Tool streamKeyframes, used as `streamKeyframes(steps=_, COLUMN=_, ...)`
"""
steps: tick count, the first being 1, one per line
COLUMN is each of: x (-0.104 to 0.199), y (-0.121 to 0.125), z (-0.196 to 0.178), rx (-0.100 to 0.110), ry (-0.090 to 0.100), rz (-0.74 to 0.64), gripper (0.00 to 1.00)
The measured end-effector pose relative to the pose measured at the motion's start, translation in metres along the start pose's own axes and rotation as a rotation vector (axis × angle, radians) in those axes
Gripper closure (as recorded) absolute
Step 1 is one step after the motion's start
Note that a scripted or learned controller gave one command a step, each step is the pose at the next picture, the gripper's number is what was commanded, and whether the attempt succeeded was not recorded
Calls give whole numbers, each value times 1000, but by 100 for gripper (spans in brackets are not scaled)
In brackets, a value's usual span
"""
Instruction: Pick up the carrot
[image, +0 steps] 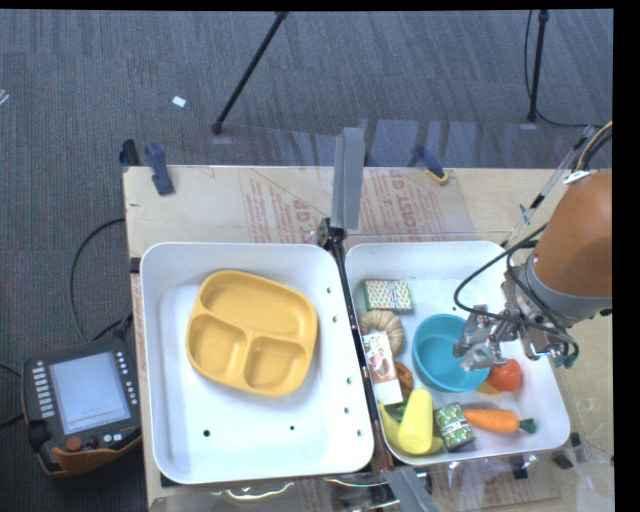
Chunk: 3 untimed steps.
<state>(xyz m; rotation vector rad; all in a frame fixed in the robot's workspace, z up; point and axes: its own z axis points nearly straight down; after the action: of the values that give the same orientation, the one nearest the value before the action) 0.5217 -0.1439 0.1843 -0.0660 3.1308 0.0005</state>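
Note:
The carrot, orange with a green tip, lies near the front of the right bin, pointing right. My gripper hangs above the right part of the blue bowl, a little behind the carrot and apart from it. A red tomato sits between the gripper and the carrot. Nothing shows between the fingers.
The right bin also holds a small green box, a bottle, a yellow-green piece and a green carton beside the carrot. A yellow divided plate lies in the left bin.

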Motion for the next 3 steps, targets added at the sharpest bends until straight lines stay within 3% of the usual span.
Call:
streamKeyframes(steps=1, x=2, y=-1, z=4, rx=-1, ry=8, rz=2, gripper=0)
streamKeyframes(steps=2, x=46, y=-30, z=63, rx=-4, ry=13, rz=-192, gripper=0)
streamKeyframes(steps=3, x=40, y=-28, z=97, rx=-5, ry=13, rz=-193, gripper=0)
